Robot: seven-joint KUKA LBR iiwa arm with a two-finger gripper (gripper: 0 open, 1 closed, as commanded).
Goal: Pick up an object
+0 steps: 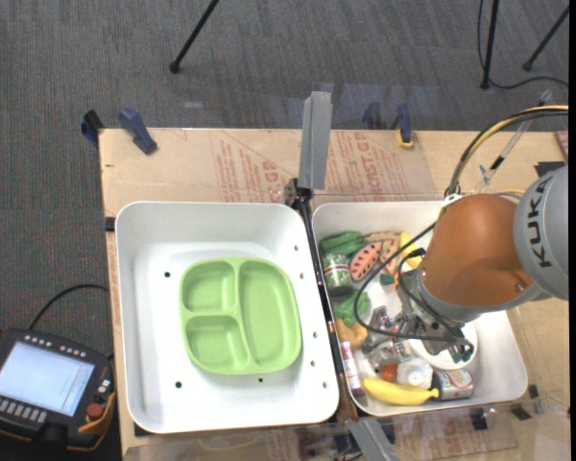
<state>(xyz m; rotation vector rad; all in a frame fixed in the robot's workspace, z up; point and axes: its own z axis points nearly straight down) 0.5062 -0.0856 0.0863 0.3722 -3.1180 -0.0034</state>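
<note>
The right bin (511, 373) holds a heap of toy food: a yellow banana (397, 391) at the front, a watermelon slice (368, 256), a green can (336, 270), a green piece (338, 242) and a small jar (453, 384). My arm's orange band (472, 251) hangs over this bin and hides much of the heap. The gripper (403, 332) reaches down into the pile just behind the banana, amid dark cables, and its tips are buried among the objects.
The left bin (144, 257) holds a light green divided plate (240, 315). A grey upright post (315, 147) stands behind the wall between the bins. A teach pendant (43, 382) lies at the lower left. Tripod legs stand on the floor behind.
</note>
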